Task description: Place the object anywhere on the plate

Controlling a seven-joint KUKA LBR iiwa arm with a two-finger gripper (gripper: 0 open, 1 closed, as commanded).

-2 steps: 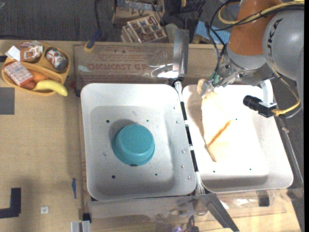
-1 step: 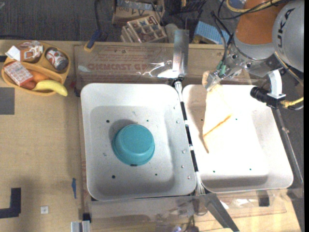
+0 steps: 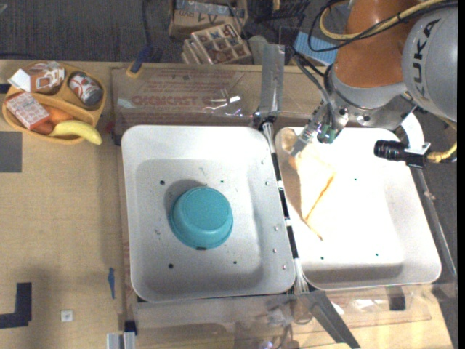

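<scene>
A teal round plate point(image 3: 202, 217) lies in the middle of the left white bin point(image 3: 145, 158). In the right bin point(image 3: 392, 224) a pale yellow, flat, thin object point(image 3: 314, 186) with an orange line across it lies along the left wall, stretching from the far left corner toward the middle. My gripper point(image 3: 320, 132) hangs over the far left corner of the right bin, right at the upper end of the pale object. Whether it touches the object is not visible. The grey arm with its orange band point(image 3: 378, 27) reaches in from the upper right.
A yellow tray point(image 3: 51, 111) with a banana and toy food sits at the far left of the bench. A cardboard strip point(image 3: 189, 100) lies behind the left bin. A black cylinder point(image 3: 396, 151) sticks out from the arm over the right bin's far edge.
</scene>
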